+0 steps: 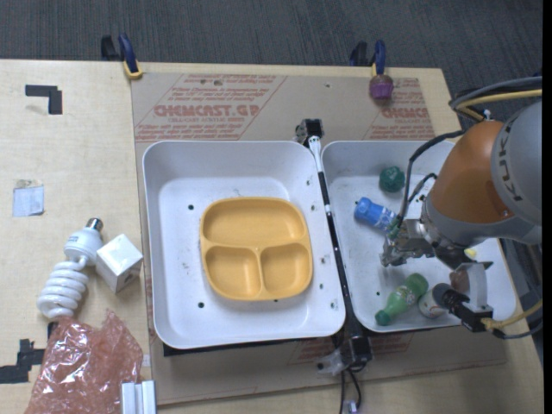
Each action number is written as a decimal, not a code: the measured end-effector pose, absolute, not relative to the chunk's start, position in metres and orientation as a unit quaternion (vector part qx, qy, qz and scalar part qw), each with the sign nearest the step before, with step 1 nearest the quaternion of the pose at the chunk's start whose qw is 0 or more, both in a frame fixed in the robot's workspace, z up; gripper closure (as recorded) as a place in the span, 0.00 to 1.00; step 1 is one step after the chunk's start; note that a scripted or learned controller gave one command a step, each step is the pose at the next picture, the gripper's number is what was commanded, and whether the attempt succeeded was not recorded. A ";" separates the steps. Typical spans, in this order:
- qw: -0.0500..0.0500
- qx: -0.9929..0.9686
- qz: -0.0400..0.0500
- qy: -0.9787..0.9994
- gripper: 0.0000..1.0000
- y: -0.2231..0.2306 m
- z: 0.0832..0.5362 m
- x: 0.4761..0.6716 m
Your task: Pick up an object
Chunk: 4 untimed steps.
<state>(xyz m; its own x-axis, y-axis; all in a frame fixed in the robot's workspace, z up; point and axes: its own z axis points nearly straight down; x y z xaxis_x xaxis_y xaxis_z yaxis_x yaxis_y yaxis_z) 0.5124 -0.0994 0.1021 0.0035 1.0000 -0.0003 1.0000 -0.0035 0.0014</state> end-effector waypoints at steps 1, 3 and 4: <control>0.001 0.708 0.000 0.706 0.00 -0.099 0.102 0.512; 0.002 0.709 0.001 0.706 0.00 -0.100 0.112 0.513; 0.000 0.708 0.000 0.707 0.00 -0.094 0.092 0.483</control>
<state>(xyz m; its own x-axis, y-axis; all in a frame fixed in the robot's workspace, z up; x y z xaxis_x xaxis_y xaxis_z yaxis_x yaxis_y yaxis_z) 0.4827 -0.0937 0.0923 0.0015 1.0000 0.0002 1.0000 -0.0015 0.0000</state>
